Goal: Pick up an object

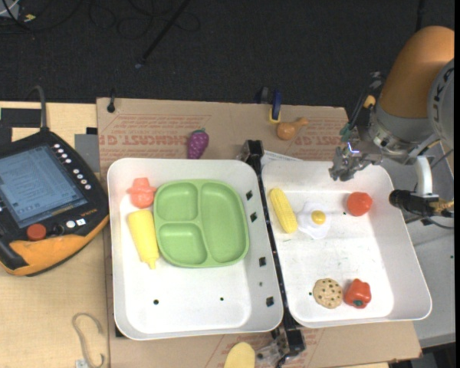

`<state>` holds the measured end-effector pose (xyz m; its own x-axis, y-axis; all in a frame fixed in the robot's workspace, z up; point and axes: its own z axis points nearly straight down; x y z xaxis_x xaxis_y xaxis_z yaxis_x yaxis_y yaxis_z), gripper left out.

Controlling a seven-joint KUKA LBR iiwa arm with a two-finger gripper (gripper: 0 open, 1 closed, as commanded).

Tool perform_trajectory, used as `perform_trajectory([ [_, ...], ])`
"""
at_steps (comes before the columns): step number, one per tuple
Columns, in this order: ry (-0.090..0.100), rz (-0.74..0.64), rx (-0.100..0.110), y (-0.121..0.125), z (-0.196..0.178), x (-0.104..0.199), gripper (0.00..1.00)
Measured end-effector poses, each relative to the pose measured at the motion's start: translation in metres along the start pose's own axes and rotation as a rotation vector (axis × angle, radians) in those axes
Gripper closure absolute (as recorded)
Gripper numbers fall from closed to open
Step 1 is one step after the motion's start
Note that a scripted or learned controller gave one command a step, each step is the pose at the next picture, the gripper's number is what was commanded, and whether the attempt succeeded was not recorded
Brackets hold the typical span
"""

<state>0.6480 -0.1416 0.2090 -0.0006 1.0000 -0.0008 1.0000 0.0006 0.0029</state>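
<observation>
gripper (pixel 345 169) sits over the far edge of the right bin (pixel 414 282), near its back rim, with the grey arm and its orange band (pixel 414 64) rising behind it to the right. i cannot tell from my feed how the gripper is set; it is dark and small against the rim, and i see nothing held in it.

just in front of the gripper and a little to the right lies a red tomato (pixel 359 203). in front and to the left lies a fried egg (pixel 316 220), and further left a yellow corn cob (pixel 283 209), just beside the egg. well in front, near the bin's near edge, a cookie (pixel 327 292) and a red pepper (pixel 358 294) lie just beside each other.

far to the gripper's left, the left bin (pixel 184 305) holds a green divided plate (pixel 200 223), with a yellow bottle (pixel 144 237) and a pink toy (pixel 140 192) at its far side.

behind the bins on the tabletop, a purple grape bunch (pixel 198 142) and an orange pear-like toy (pixel 290 129) lie on the cardboard.
</observation>
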Motion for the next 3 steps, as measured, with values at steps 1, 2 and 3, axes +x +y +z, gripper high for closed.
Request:
perform_trajectory([
  [1, 0.001, 0.001, 0.002, 0.000, -0.020, -0.001, 1.00],
  [2, 0.003, -0.002, 0.007, -0.027, -0.019, 0.055, 1.00],
  [3, 0.003, 0.000, 0.009, -0.064, -0.013, 0.091, 1.00],
])
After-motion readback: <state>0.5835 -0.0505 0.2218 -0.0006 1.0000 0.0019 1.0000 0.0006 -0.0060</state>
